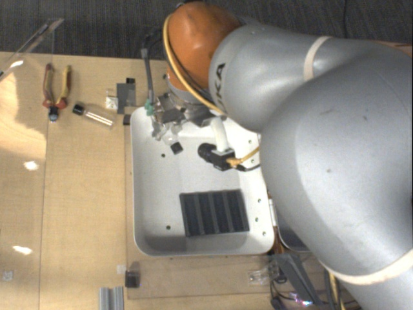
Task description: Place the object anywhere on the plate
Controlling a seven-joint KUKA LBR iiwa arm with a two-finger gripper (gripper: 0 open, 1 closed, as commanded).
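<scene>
The gripper (169,131) hangs over the far left corner of the white bin (148,225), close to its rim; whether its fingers are spread, I cannot tell. A dark ridged plate (213,212) lies near the bin's near edge, with bare floor to its left. Pliers (56,86) rest on the wooden surface (77,205), far left.

The bin (145,192) was white, the ribbed plate (213,212) in it black, the counter (77,205) light wood, the arm (310,121) grey and orange.
</scene>
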